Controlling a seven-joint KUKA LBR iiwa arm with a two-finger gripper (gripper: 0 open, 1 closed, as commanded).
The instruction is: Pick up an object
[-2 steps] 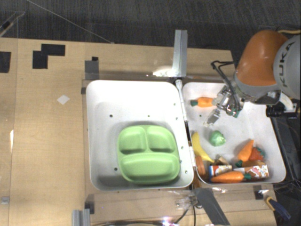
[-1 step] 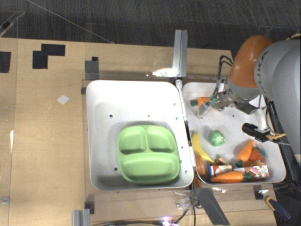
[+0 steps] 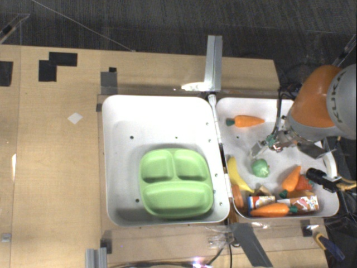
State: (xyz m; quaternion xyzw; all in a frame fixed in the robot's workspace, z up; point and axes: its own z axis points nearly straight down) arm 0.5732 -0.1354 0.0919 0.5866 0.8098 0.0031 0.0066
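The claw hangs over the right bin; I can't tell its spread. The green ball lies just at its 7 o'clock, likely the target.

Wooden bench, light tan top. Two shallow white bins sit directly on it, side by side and touching along a shared edge. Left bin; right bin. A grey metal post stands at the back where the bins meet. Black patches marked on the bench top at the far left; a small pale diamond mark lies nearer the left bin.
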